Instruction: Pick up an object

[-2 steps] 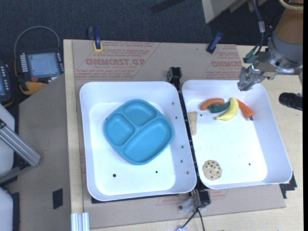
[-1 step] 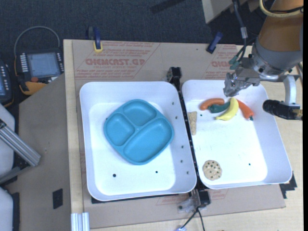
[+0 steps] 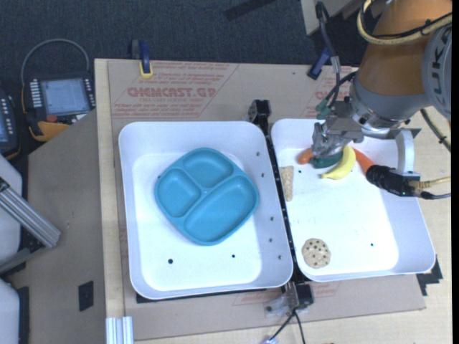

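Yellow banana (image 3: 343, 165), crowded by neighbours under the end effector (image 3: 327, 151) whose opening cannot be told, may be missed.

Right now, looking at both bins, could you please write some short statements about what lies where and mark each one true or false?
1. The blue divided plate lies in the left bin. True.
2. The cookie lies on the blue divided plate. False: it lies in the right bin, near its front edge.
3. The gripper is down at the back of the right bin, by the banana. True.
4. The banana is in the left bin. False: it is in the right bin, beside the gripper.
5. The cracker lies against the right bin's left wall. True.
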